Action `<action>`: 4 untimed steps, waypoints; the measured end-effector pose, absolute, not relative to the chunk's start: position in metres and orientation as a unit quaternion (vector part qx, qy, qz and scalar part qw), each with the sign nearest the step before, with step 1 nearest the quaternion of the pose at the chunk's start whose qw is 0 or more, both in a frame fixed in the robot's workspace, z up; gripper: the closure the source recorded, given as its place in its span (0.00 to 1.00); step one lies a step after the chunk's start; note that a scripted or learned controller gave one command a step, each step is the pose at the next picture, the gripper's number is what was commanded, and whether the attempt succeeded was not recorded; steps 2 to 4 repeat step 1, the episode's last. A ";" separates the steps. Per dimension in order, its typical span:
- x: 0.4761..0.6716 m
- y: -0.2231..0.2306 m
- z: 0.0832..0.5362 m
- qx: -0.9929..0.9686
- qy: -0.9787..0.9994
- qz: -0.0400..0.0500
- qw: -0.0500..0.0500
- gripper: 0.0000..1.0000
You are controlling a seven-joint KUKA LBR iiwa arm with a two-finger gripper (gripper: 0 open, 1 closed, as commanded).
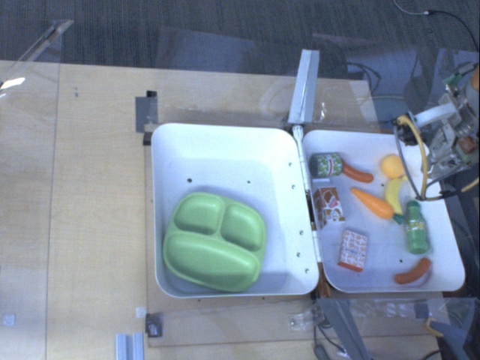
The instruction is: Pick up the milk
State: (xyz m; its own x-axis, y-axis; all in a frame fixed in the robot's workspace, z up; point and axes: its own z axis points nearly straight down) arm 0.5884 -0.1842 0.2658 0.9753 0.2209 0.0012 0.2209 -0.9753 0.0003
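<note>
Two small cartons lie in the right bin, and either could be the milk. One is a brown and white carton near the bin's left wall. The other is a red and white carton just in front of it. My gripper hangs at the view's right edge, over the bin's far right corner. It is well away from both cartons, with yellow cable looping beside it.
The right bin also holds a green can, a carrot, two sausages, a lemon, a banana and a green bottle. The left bin holds a green divided tray.
</note>
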 end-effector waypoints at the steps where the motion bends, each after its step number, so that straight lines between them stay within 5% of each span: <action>1: 0.493 -0.203 0.287 0.994 0.107 0.001 0.000 1.00; 4: 0.493 -0.203 0.287 0.994 0.107 0.001 0.000 1.00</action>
